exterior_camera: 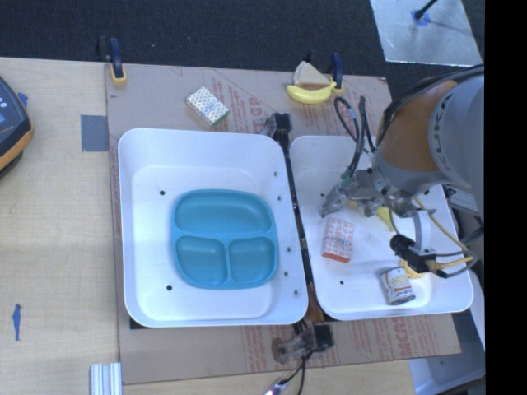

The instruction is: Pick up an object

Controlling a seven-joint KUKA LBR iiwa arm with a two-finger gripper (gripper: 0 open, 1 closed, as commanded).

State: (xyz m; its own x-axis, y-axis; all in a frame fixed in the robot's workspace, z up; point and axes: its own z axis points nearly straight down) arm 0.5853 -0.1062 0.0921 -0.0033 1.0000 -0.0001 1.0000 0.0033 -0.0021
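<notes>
As you watch, gripper (352, 194): low in right white bin (461, 303); grip state cannot be told.
Flat orange-and-white packet (338, 239): just beside it, lying flat.
Risk: thin packet slips out sideways.

No lettering can be read. The cardboard sheet (247, 109) under the bins carries faint reddish print, too washed out to make out. The small packet (338, 239) in the right bin (317, 163) has red and white markings, and the little can (398, 285) bears a label, both too small to read.
</notes>
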